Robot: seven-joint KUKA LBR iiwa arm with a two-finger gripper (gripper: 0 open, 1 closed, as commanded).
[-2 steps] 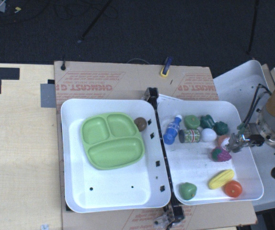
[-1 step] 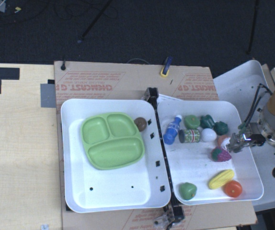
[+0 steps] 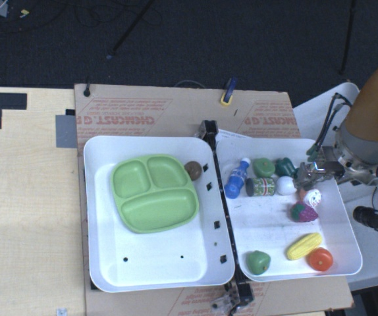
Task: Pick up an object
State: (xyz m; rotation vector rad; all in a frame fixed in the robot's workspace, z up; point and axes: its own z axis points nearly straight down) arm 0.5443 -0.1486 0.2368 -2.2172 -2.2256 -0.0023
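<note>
The arm (image 3: 367, 120) is grey with an orange band at its top, black cables looping beside its metal wrist

The arm (image 3: 367, 120) comes in from the right edge of the camera view, its orange band showing at the upper right with the grey wrist just below it. Black cables loop from the wrist out to the left. The gripper (image 3: 309, 174) points left and slightly down — a cluster of metal parts low over the right bin's upper right area, too small and cluttered to read clearly.
</note>
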